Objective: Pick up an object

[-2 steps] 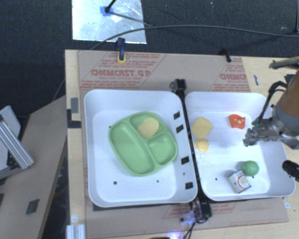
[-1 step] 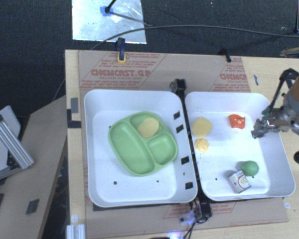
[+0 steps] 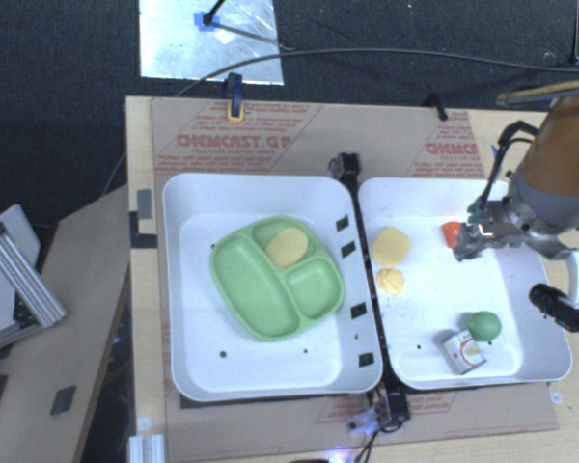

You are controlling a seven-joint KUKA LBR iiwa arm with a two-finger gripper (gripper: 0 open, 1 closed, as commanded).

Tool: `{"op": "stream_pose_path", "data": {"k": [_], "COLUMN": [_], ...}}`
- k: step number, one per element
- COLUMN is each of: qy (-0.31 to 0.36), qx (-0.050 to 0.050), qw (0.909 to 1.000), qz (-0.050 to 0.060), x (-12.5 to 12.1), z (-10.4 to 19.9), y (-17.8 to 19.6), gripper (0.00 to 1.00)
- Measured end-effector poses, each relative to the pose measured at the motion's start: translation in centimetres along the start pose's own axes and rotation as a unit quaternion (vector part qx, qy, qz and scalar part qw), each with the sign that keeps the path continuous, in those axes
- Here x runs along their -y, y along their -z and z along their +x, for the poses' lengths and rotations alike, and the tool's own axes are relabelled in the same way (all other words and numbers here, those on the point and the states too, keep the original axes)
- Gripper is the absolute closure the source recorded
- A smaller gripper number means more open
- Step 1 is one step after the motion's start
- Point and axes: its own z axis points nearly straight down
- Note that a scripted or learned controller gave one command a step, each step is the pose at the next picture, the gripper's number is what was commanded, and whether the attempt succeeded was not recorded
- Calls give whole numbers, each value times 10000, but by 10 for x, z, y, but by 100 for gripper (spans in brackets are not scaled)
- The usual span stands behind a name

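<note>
Nearest you, at the front of the right bin [image 3: 550, 360], a small white carton [image 3: 462, 351] with red print lies tilted, and a green ball [image 3: 483, 325] touches it on its upper right. Further back in that bin you see 2 yellow pieces near the left wall: a larger pale yellow one [image 3: 391, 245] and, just below it, a smaller rounder yellow one [image 3: 391, 281], the 2 close but apart. An orange-red object [image 3: 451, 232] sits toward the back of the same bin, right against the claw [image 3: 468, 239], which reaches in from your right under the grey arm [image 3: 550, 215] with its orange band [image 3: 565, 152]. You cannot tell from this angle whether the claw is open or closed, nor whether the orange-red object sits between its tips or merely beside them. In the left bin [image 3: 188, 258] you have a green divided plate [image 3: 261, 292] lying tilted, with a yellow lump [image 3: 288, 247] resting in its upper small compartment. Both bins sit side by side on a brown cardboard sheet [image 3: 270, 133] with red lettering, laid on the tabletop [image 3: 87, 249]. A blue and yellow clamp [image 3: 234, 96] grips the sheet's far edge.
</note>
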Motion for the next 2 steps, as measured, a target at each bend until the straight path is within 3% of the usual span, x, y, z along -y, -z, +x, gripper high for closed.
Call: {"op": "stream_pose_path", "data": {"k": [2], "qy": [2], "qx": [-9], "qw": [10000], "qz": [11], "x": [-1], "z": [117], "y": [-3], "gripper": [100]}}
